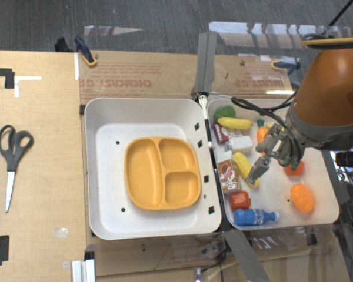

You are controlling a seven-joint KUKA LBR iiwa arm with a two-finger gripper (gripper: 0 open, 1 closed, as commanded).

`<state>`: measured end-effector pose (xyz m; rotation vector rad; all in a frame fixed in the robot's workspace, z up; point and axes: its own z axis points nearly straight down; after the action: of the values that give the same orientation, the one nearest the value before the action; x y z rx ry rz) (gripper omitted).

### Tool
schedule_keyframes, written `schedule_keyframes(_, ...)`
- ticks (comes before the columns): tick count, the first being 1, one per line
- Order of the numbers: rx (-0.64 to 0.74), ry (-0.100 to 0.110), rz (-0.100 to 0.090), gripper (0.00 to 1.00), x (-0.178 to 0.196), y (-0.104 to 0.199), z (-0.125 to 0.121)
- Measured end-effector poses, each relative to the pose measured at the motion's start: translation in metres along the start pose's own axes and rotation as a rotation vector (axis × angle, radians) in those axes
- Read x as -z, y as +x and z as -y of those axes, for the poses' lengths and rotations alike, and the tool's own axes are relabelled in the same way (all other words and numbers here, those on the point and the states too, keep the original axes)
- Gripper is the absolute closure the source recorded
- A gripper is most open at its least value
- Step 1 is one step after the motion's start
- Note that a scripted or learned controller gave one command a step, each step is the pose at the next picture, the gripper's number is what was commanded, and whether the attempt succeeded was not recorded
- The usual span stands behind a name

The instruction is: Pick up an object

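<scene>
Objects for picking lie in the right bin point(326, 216), crowded mostly along its left side. From the far end toward the near end: a green item point(225, 112), a yellow banana point(234, 123), a small dark red packet point(222, 134), a white block point(240, 143), a corn cob point(243, 166), a flat brown-and-white packet point(227, 177), a red item point(239, 200) and a blue bottle point(254, 217) lying on its side along the near wall. A small orange piece point(262, 134) sits just beside the banana's right end. On the right side of the same bin are a red-orange piece point(294, 168) and, nearer the camera, an orange fruit point(302, 198), the two apart from each other.

Gripper point(257, 170) is inside the right bin, angled down and to the left, its tip just beside the right edge of the corn cob. Whether it touches the cob cannot be told. Whether the fingers are wide or narrow cannot be told either; nothing is visibly held between them. The arm's orange band point(332, 81) overhangs the bin's far right corner.

Left bin point(100, 157) holds a yellow divided plate point(162, 173) with three compartments, lying flat near the bin's centre.

Scissors point(13, 157) with black handles lie on the wooden bench point(35, 216), well left of both bins.
</scene>
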<state>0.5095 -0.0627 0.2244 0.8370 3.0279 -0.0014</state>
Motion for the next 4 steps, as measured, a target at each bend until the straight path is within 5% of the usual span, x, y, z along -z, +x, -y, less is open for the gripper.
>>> schedule_keyframes(1, -0.278, 0.0, 0.002, 0.0, -0.085, -0.081, -0.015)
schedule_keyframes(2, -0.36, -0.021, 0.028, 0.0, -0.117, -0.063, 0.016)
schedule_keyframes(3, -0.356, -0.018, 0.025, 1.0, -0.107, -0.063, 0.016)
schedule_keyframes(4, -0.356, -0.018, 0.025, 0.0, -0.106, -0.063, 0.016)
